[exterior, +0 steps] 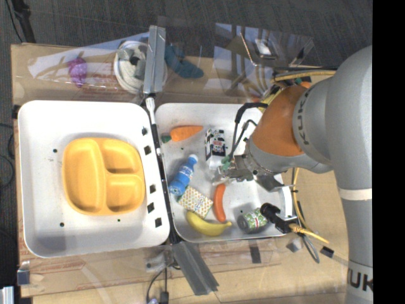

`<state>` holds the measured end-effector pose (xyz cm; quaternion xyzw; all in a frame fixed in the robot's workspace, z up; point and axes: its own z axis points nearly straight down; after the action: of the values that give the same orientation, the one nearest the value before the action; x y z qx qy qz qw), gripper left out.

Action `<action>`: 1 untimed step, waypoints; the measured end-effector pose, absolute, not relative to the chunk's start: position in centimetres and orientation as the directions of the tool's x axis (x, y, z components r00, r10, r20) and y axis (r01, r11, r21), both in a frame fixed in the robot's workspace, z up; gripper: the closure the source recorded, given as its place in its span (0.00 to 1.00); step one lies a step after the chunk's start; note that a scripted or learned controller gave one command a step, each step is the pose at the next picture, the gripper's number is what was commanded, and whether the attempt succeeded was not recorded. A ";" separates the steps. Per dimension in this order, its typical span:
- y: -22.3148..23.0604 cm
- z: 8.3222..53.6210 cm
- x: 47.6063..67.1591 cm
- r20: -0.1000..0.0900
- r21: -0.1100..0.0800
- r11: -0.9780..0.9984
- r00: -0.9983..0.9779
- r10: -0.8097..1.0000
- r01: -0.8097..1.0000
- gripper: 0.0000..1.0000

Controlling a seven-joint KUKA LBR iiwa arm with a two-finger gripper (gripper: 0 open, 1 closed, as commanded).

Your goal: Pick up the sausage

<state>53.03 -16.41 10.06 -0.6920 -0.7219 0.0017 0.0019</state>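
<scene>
The sausage (219, 202) is a reddish-orange curved stick lying roughly upright in the right bin (190, 118), between the banana and the green can. My gripper (228, 171) hangs over the middle of that bin, just above the sausage's upper end. Whether it touches the sausage is unclear. The grey arm with its orange band reaches in from the right and covers the bin's right side.
In the right bin lie a carrot (185, 132), a small black-and-white item (216, 143), a blue bottle (183, 176), a patterned packet (195, 201), a banana (207, 224) and a green can (254, 220). The left bin (38, 227) holds a yellow divided tray (103, 173).
</scene>
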 end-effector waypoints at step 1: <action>-12.4 22.9 56.5 0.000 -0.001 -0.009 0.009 1.000 1.000 1.00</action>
<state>56.46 -12.36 22.92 -0.7102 -0.7040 0.0002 0.0005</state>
